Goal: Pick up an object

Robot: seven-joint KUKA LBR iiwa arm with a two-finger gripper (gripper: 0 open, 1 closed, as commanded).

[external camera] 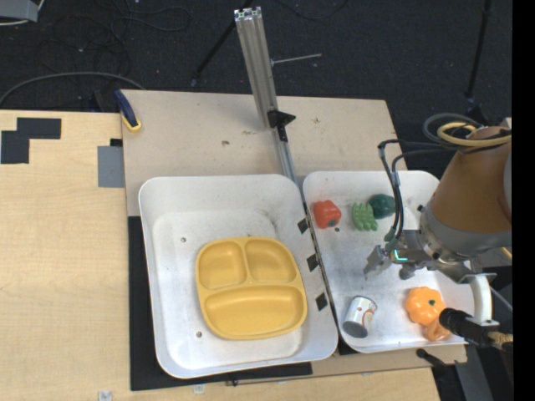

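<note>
My gripper (386, 259) hangs over the middle of the right bin (418, 182), open, with nothing between its fingers. A silver can (360, 314) lies on its side near the bin's front, below and left of the gripper. An orange toy (425, 306) rests at the front right, just below the wrist. Toward the back of the bin sit a red object (326, 214), a light green object (364, 215) and a dark green one (383, 205), all apart from the gripper.
The left bin (167, 224) holds a yellow divided plate (249, 286). A metal post (257, 65) rises behind the bins. The arm's bulky body (472, 195) covers the right bin's right side.
</note>
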